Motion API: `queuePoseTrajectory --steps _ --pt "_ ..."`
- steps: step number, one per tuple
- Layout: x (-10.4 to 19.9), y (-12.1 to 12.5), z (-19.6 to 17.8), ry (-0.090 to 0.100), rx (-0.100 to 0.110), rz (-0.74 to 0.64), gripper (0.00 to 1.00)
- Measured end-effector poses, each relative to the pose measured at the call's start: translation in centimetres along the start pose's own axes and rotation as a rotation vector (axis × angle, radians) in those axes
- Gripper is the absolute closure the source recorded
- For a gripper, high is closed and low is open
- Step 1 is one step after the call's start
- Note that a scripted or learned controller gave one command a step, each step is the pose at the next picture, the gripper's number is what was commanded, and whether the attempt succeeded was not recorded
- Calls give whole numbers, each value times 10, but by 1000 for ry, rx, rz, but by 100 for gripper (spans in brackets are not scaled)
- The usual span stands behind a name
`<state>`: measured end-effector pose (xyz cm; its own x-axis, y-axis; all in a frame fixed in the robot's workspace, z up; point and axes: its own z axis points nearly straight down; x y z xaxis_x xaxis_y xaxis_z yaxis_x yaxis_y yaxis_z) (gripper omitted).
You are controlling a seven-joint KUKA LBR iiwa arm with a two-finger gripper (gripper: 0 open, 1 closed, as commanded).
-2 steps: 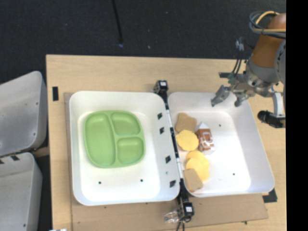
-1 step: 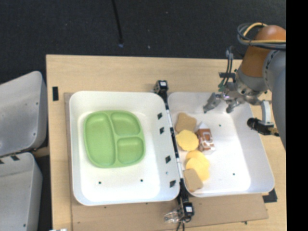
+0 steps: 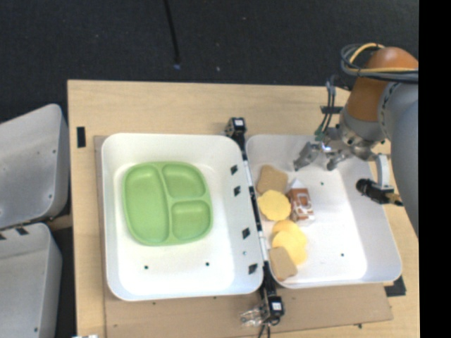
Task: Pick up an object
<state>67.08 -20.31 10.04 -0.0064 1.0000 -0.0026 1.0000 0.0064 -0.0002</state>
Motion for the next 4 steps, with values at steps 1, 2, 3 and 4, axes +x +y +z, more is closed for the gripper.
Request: queuePoseTrajectory --steps 1,2,3,4 --pt "-1 1 -14 -4 -5 -3 100" --pt "-8 1 -60 1 -5 6 100" --pt "-8 5 -125 0 -8 -1 100" --pt "-9 5 -124 -1 -3 -2 100"
